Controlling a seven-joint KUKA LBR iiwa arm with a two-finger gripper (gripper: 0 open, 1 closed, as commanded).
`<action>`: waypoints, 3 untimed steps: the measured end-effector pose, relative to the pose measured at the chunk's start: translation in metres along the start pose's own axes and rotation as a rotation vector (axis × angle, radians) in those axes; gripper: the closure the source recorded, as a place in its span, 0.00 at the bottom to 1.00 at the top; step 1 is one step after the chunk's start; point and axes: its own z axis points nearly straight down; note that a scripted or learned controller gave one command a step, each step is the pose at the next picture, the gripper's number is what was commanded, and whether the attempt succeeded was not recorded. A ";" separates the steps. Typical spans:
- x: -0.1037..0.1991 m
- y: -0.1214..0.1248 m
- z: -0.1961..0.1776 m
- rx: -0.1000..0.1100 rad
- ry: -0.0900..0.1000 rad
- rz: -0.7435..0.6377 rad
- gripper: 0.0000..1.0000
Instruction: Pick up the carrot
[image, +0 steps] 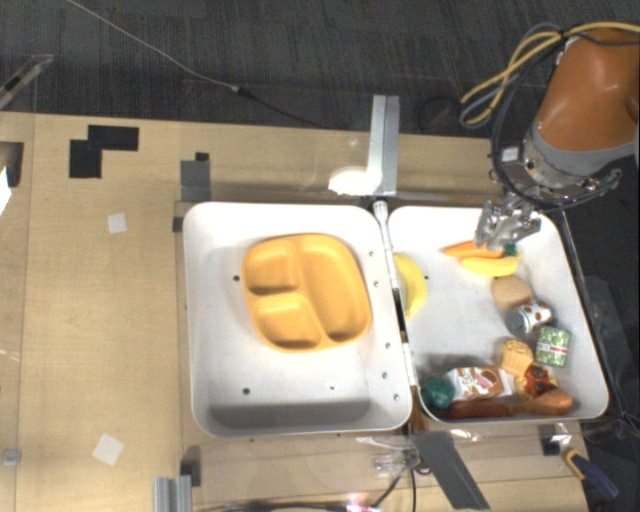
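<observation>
- Orange carrot (461, 248) lying flat in the right bin (578, 290), toward its 12 o'clock rim, pointed tip aimed at 9 o'clock, thick end tucked under the hand (503, 230).
- Hand hanging right over that thick end, at 3 o'clock of the carrot's visible part; metal fingers pointing down, touching or nearly touching it; cannot tell how wide apart, nor whether anything sits between them.
- Just at 6 o'clock of the carrot, touching it, a yellow banana-like piece (490, 266) with a small green bit at its right end.
- Grey arm with orange shell (590, 85) reaching in from 2 o'clock, yellow cables (503, 72) looping beside it.
- Against the divider at 9 o'clock of the right bin, a yellow rounded piece (412, 283), well apart from the carrot.
- Down the bin's 3 o'clock side: a tan lump (511, 292), a small can (528, 318), a green-and-white packet (552, 346).
- Along the 6 o'clock wall: a dark green item (436, 394), a printed wrapper (480, 381), a brown sausage shape (487, 408), an orange-brown roll (553, 402), crowded together.
- Left bin (215, 300) holding a yellow sectioned tray (303, 290), tilted slightly, near its middle.
- Pale wooden desk (90, 330) under both bins, black marks (100, 147) at 10 o'clock, small white squares scattered at 9 o'clock.
</observation>
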 end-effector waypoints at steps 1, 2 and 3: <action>0.050 0.011 0.101 0.007 0.001 -0.156 1.00; 0.048 0.011 0.101 0.006 0.000 -0.158 0.00; 0.063 -0.023 -0.022 0.002 0.001 0.187 0.00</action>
